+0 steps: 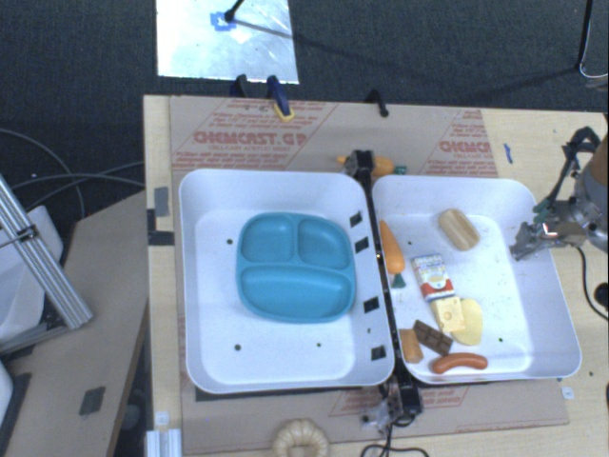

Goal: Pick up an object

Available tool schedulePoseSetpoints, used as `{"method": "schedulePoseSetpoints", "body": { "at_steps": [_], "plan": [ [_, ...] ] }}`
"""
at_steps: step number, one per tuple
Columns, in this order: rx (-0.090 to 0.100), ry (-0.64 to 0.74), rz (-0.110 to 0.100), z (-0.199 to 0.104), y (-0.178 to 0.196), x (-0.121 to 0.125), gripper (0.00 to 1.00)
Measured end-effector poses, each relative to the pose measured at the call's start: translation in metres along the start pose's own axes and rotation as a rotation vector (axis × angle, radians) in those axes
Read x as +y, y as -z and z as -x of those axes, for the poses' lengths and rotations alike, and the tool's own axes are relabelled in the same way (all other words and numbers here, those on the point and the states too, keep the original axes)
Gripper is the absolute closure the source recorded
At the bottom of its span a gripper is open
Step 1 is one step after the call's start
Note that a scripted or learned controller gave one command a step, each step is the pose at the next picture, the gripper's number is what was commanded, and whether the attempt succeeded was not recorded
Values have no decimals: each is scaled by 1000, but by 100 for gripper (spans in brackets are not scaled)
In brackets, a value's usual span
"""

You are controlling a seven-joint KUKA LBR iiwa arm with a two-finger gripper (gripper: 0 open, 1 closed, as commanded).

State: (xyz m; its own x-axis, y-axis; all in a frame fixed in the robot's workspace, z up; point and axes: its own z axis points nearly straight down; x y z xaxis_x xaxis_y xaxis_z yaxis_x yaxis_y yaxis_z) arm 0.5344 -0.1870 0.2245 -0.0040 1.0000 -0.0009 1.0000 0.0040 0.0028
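Observation:
The right bin [547, 327] holds several toy foods: a tan bread roll [458, 228], an orange carrot [391, 248], a red and white carton [430, 276], a yellow cheese wedge [464, 320], a brown chocolate piece [431, 336], a small orange-brown piece [410, 347] and a reddish sausage [460, 362]. My gripper [530, 241] hangs over the right rim of this bin, well to the right of the bread roll. Nothing is visibly held in it.
The left bin [205, 255] carries a blue divided plate [295, 267]. An orange item [382, 167] lies behind the bins' joint, and a beige ring-shaped pastry [300, 439] sits on the bench in front. Clamps [279, 99] stand at the board's far edge.

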Motion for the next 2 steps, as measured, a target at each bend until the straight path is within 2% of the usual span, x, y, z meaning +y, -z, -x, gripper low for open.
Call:
{"method": "schedulePoseSetpoints", "body": {
  "at_steps": [2],
  "plan": [
    [3,7,2,-101,1,77,100]
  ]
}}
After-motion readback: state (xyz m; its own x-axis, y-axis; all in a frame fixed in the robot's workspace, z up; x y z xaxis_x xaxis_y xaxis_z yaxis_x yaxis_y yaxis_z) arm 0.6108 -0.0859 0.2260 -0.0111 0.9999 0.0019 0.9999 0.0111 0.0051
